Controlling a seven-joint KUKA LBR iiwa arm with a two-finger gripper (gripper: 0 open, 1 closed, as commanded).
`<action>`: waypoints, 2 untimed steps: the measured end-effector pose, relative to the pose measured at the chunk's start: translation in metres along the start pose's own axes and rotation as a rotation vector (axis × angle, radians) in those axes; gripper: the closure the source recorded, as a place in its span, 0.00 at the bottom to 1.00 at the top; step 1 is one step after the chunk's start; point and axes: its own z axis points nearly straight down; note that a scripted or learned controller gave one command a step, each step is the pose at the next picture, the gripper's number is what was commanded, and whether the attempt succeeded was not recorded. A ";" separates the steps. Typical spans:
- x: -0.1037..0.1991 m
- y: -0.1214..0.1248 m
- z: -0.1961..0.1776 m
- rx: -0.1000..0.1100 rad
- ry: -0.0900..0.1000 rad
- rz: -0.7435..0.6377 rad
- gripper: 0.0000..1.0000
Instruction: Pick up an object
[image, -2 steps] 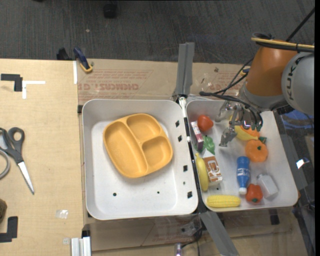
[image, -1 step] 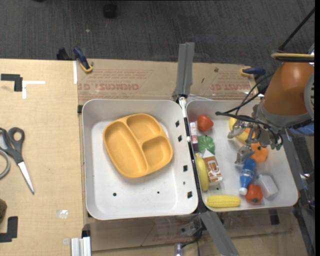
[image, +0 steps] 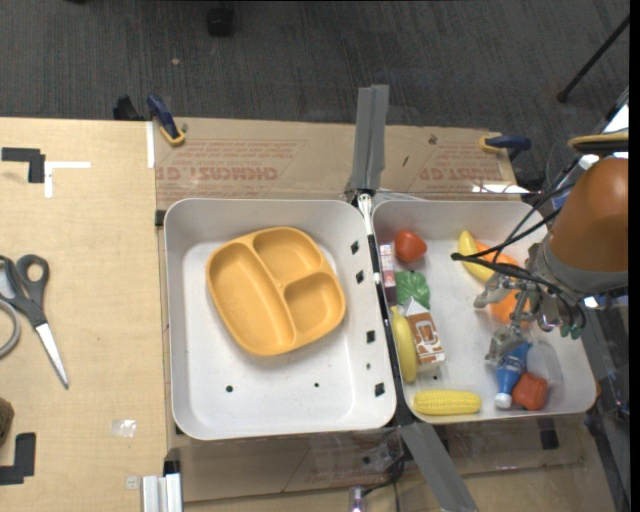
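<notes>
Appears to be at the reach-in step, with the gripper (image: 512, 322) low in the right bin (image: 462, 330), near its right wall, above an orange object (image: 503, 300) and just beside a blue-and-white bottle (image: 509, 372); cannot tell whether clenched or released, and nothing visibly held. Likely calls next for settling squarely over one item and closing on it. Looks small, bright orange, partly hidden, crowded by a banana (image: 474, 254).

1. A yellow divided plate (image: 276, 290) lies in the left bin (image: 190, 400).
2. The right bin (image: 455, 225) holds a tomato (image: 409, 246), banana (image: 474, 255), corn cob (image: 446, 402) and blue tube (image: 509, 376).
3. The gripper (image: 512, 318) hangs over the right bin.
4. Scissors (image: 36, 310) lie on the bench (image: 80, 230).
</notes>
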 end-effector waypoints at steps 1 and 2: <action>-0.001 0.001 -0.010 0.001 -0.004 -0.002 1.00; 0.013 0.047 -0.130 0.000 0.001 -0.015 1.00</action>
